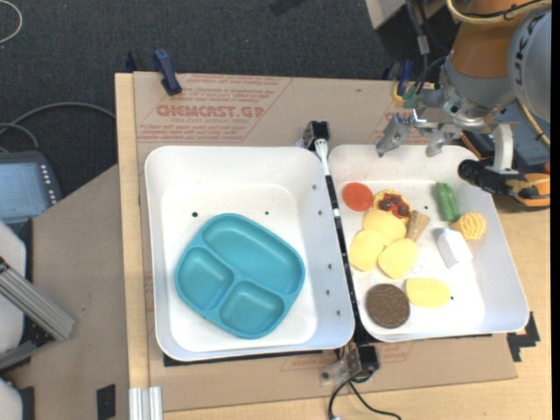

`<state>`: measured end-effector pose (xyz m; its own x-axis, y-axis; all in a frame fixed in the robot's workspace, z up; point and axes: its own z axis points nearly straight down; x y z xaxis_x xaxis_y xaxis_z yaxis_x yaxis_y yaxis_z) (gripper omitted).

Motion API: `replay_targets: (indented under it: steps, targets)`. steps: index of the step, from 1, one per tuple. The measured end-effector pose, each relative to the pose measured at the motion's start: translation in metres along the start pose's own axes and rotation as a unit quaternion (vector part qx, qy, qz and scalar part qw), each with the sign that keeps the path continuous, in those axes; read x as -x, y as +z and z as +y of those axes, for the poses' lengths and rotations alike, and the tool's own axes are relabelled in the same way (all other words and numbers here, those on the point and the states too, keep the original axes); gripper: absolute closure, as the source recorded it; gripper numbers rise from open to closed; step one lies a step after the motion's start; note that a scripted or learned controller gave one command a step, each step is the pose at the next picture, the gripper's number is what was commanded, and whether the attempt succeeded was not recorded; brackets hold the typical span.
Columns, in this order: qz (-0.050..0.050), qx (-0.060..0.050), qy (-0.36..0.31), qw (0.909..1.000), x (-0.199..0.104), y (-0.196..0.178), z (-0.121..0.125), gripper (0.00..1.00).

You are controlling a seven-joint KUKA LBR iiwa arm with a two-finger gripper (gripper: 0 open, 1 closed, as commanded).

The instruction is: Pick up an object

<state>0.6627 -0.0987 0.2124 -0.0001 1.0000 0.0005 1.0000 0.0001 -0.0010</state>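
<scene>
Two white bins sit side by side on the counter (219, 112). Gripper (411, 136) hovers over the right bin's (499, 304) far rim, fingers (388, 138) spread, gripping nothing. Left bin (166, 182) holds a teal divided plate (240, 275).

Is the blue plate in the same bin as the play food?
No, the blue plate lies alone in the left bin; the food is in the right bin.
</scene>
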Motion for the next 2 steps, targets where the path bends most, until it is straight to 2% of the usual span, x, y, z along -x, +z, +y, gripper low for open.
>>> replay_targets:
  steps: [1,2]
  targets:
    - [0.003,-0.003,-0.005,1.0,-0.113,0.03,-0.039,0.0]
    - [0.001,-0.003,-0.002,1.0,-0.158,0.011,-0.112,0.0]
